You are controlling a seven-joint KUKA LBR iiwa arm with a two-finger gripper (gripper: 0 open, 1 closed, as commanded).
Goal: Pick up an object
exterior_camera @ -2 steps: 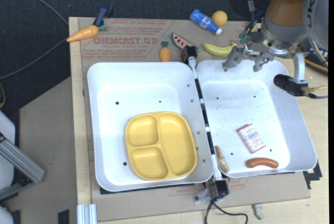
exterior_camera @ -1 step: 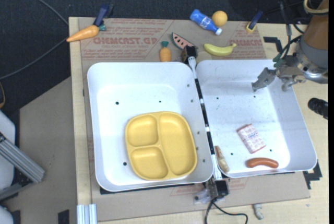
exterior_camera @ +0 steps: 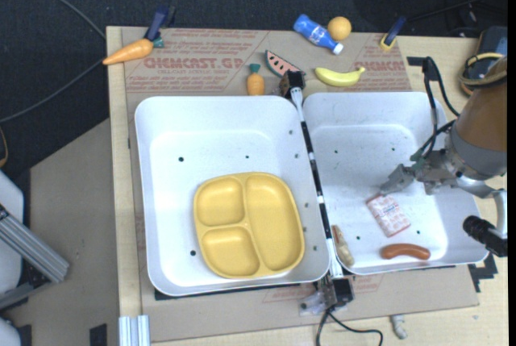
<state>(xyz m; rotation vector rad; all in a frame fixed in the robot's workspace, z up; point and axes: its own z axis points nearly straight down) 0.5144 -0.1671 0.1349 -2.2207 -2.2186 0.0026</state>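
We see the claw (exterior_camera: 401, 177) in the right bin (exterior_camera: 355, 106), just above the small packet (exterior_camera: 389, 214); we cannot tell its state. We judge the packet light, flat, crinkly: pinch across its short edges

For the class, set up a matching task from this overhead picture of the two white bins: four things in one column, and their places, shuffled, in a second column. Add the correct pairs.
Things
1. yellow plastic divided plate
2. toy sausage, reddish brown
3. orange toy carrot
4. yellow toy banana

Places
A. on the board behind the right bin
B. near the front wall of the right bin
C. at the board's far left corner
D. in the left bin

Pairs: 1-D, 2-B, 3-C, 4-A
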